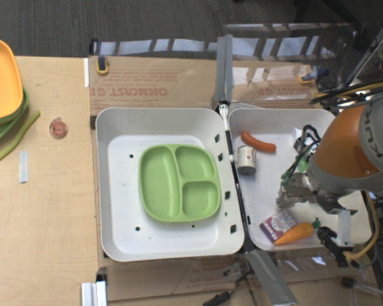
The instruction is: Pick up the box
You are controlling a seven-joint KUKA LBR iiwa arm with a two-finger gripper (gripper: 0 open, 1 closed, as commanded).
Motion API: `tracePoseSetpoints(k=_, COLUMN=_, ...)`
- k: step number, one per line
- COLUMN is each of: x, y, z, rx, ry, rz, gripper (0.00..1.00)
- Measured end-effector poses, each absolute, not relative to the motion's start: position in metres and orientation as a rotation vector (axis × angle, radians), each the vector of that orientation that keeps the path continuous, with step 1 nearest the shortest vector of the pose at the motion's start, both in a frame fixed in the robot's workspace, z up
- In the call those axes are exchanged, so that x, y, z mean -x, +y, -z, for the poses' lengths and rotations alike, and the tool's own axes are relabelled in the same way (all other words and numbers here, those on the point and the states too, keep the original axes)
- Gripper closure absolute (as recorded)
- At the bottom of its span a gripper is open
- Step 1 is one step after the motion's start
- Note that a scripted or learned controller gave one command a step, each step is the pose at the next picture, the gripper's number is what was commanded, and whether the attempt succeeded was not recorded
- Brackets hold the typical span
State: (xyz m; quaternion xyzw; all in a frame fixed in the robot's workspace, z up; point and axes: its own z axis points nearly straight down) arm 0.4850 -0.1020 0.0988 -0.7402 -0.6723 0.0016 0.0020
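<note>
The box (276, 224) is a small purple and white pack lying flat near the front edge of the right bin (262, 171). An orange carrot (295, 233) lies against its right side. My gripper (288, 198) hangs low over the bin, just behind and slightly right of the box, and its tip looks close to the box's far edge. Nothing shows as held in it. The grey arm with its orange band (345, 148) comes in from the right and hides the right part of the bin.
A red-orange sausage (258, 143) and a small tin can (246, 159) lie at the back left of the right bin. The left bin (115, 190) holds a green divided plate (179, 182). Stacked orange and green dishes (1, 88) sit at the bench's far left.
</note>
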Motion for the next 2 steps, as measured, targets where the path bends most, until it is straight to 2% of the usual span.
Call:
tracePoseSetpoints(k=1, x=-0.4893, y=-0.0921, z=-0.0912, rx=1.914, ry=-2.489, rz=-0.001, gripper=1.0)
tracePoseSetpoints(k=2, x=-0.4893, y=-0.0923, z=-0.0913, rx=1.914, ry=-2.489, rz=-0.001, gripper=0.0)
